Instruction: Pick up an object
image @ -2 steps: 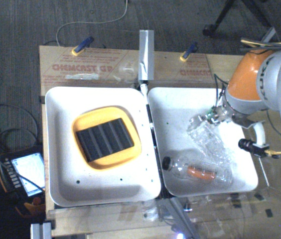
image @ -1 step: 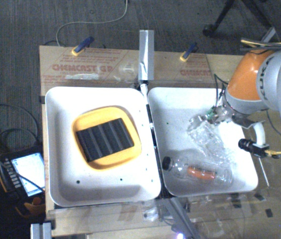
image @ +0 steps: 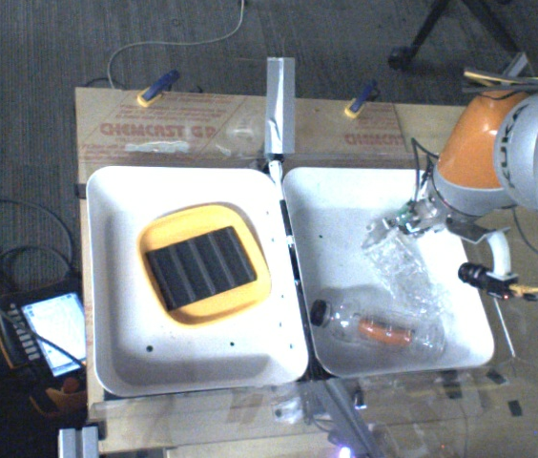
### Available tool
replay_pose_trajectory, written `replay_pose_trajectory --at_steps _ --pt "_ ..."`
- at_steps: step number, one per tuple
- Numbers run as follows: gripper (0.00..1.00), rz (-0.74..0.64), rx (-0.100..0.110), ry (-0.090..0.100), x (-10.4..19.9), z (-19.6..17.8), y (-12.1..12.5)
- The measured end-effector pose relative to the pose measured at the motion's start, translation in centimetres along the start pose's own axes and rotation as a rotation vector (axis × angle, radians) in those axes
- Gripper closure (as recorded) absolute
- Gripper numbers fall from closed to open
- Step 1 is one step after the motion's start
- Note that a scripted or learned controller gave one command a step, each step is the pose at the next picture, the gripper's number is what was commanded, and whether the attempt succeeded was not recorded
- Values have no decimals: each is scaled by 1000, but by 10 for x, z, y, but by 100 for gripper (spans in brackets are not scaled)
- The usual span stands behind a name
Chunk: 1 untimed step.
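Gripper (image: pixel 410 216) sits low over my right bin (image: pixel 345 194), at the crumpled clear plastic (image: pixel 404 273); I can't tell its state. Clear bottle (image: pixel 369 327) lies along the near wall. Yellow tray (image: pixel 204 262) fills my left bin (image: pixel 116 208).

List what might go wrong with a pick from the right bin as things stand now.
1. The clear plastic bottle lies on its side against the right bin near wall; it is round and may roll or slip away from a pinch.
2. Crumpled clear plastic wrap lies between the gripper and the bottle; the fingers may snag only film.
3. The transparent items are hard to make out against the white bin, so the aim may be off.
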State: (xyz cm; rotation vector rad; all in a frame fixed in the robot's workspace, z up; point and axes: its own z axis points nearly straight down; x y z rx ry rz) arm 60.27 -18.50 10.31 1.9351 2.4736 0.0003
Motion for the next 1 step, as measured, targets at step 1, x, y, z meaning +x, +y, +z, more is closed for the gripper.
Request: replay_pose_trajectory --at_steps 1 --pt "100 21 0 0 73 -81 14"
